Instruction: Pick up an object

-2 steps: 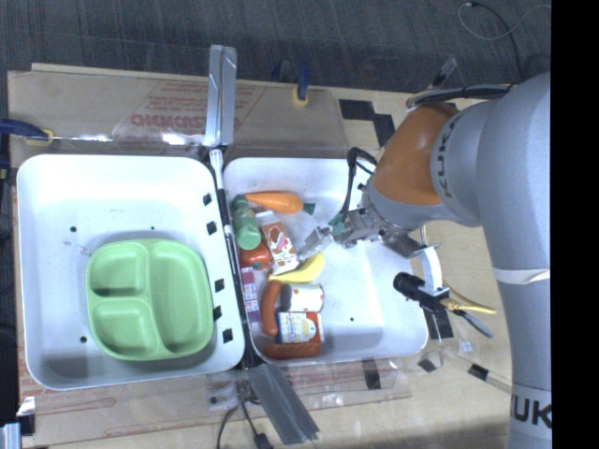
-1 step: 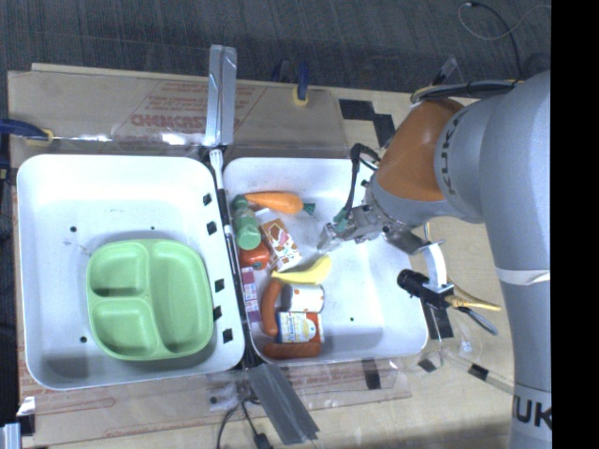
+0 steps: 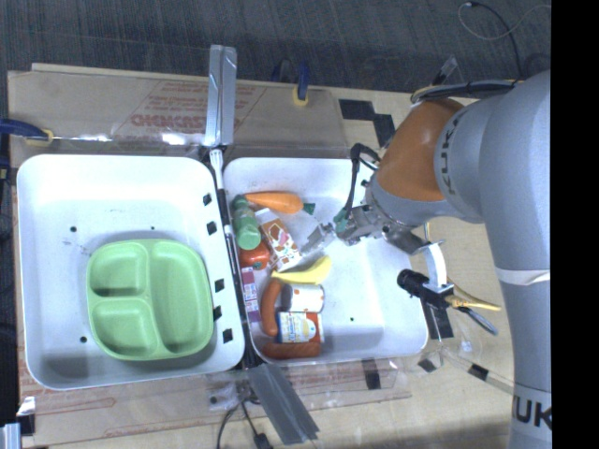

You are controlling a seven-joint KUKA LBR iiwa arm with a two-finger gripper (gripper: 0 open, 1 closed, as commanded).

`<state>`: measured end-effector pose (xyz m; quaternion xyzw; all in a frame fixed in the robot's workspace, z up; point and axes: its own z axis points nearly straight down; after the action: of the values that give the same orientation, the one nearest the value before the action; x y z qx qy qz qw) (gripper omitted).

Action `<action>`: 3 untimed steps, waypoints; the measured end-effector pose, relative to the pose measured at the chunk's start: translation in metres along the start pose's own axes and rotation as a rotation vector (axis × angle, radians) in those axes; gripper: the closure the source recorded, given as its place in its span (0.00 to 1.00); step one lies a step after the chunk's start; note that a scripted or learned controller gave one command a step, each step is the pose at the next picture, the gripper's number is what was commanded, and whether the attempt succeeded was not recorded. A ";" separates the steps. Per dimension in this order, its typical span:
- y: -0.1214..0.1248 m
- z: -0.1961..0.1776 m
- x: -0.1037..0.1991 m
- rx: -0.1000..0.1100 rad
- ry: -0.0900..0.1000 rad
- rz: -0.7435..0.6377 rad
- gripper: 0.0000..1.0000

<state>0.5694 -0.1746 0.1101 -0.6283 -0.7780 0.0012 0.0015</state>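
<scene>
Overhead, a brown bench (image 3: pixel 281 101) carries 2 shallow white bins, and the right bin (image 3: pixel 374 288) serves as the reference point. The grey arm (image 3: pixel 496 176), with 1 orange band (image 3: pixel 416 152) above the wrist, reaches in across the right bin's right rim. The left bin (image 3: pixel 56 171) stands just beside the right bin, sharing its left wall. Beyond that wall lies 1 green plate (image 3: pixel 150 297) with 3 compartments, flat on the left bin's floor. All 6 candidate objects crowd the right bin's left half, and its right half is bare white floor. A labelled can (image 3: pixel 299 314) lies at the right bin's near edge, with a red-orange sausage (image 3: pixel 269 309) touching its left side. A carrot (image 3: pixel 274 201) lies crosswise near the right bin's far left corner. A green bottle (image 3: pixel 246 227) sits against the right bin's left wall, just below the carrot. A red-and-white packet (image 3: pixel 281 243) lies tilted beside the bottle. A banana (image 3: pixel 307 271) rests across the can's top, near the right bin's middle. The gripper (image 3: pixel 316 239) hangs over the right bin's middle, pointing left, just beside the packet and the banana. Whether the gripper is released or clenched cannot be told, and no object is seen in its grasp.
</scene>
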 end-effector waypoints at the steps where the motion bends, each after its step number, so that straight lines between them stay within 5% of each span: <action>1: 0.015 -0.023 0.006 -0.001 -0.001 0.129 0.00; 2: -0.040 0.019 0.018 -0.003 -0.001 0.076 0.00; 3: -0.031 -0.097 -0.029 -0.004 -0.002 -0.050 0.00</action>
<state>0.5455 -0.2091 0.2073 -0.6087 -0.7934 0.0003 -0.0003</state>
